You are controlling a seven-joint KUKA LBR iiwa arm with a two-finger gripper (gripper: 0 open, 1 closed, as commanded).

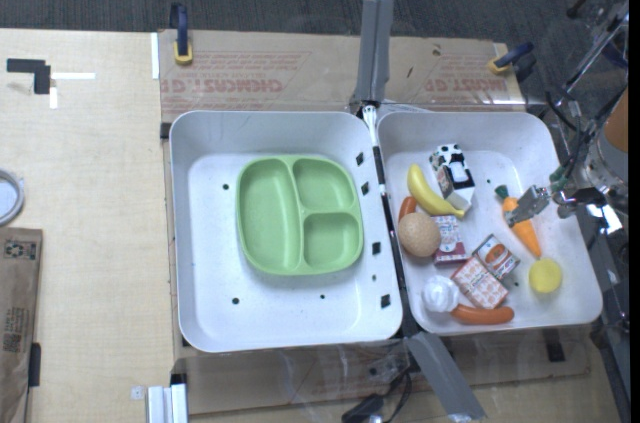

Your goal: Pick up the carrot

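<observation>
While the gripper (537,202) hangs at the right bin's (535,127) right edge, fingers spread and holding nothing, carrot (522,228) lying just beneath, lemon (545,277) nearby, green plate (299,213) mid left bin.

A green tray (298,214) with three compartments is set in the left bin (200,311); in the right bin (540,136) a banana (430,191), a brown egg (419,235), a lemon (545,277), a sausage (483,315), a red carton (483,284) and a black-and-white cow (452,167) are crowded together; a tape roll (8,198) is seen at the bench's left edge.
</observation>
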